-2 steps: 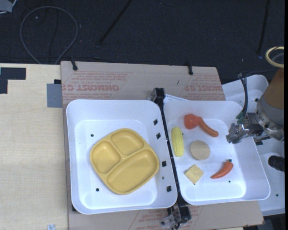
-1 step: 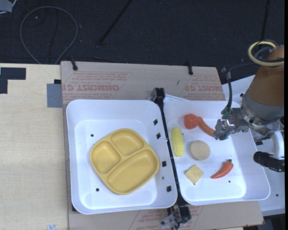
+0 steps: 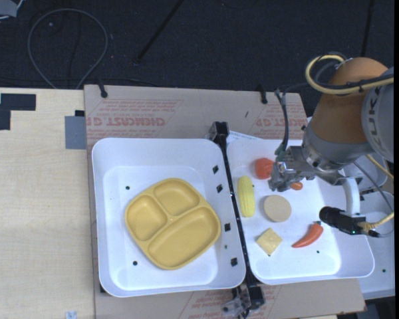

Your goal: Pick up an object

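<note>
Hiding behind gripper (image 3: 284,177), orange-red object (image 3: 264,168)

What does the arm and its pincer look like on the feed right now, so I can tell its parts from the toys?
The arm is grey with a broad rounded orange band above the wrist, and dark letters show on the grey shell at the right. A yellowish cable loops over the orange band, and thin dark cables run along the wrist. The pincer is a compact cluster of grey and black metal parts.

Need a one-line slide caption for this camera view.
Gripper hovers over right bin near tomato, corn; yellow plate in left bin.
</note>
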Controlling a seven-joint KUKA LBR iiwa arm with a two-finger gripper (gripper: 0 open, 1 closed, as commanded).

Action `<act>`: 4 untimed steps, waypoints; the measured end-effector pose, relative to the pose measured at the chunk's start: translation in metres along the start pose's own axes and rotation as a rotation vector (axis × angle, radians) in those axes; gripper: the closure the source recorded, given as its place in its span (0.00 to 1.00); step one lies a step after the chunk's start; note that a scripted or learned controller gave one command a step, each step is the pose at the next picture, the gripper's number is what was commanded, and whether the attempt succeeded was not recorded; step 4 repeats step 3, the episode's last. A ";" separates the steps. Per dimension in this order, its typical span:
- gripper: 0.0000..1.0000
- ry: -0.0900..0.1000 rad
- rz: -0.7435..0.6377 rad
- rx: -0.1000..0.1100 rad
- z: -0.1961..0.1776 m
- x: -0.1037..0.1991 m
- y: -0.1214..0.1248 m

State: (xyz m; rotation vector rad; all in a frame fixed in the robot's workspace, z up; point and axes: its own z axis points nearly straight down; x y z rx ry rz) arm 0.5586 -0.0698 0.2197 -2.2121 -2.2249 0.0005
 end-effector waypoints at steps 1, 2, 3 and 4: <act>1.00 -0.001 0.001 -0.001 0.001 0.048 0.015; 1.00 0.000 0.001 -0.001 -0.010 0.100 0.021; 1.00 -0.002 0.001 0.002 -0.006 0.148 0.014; 1.00 -0.002 0.001 0.002 -0.006 0.148 0.014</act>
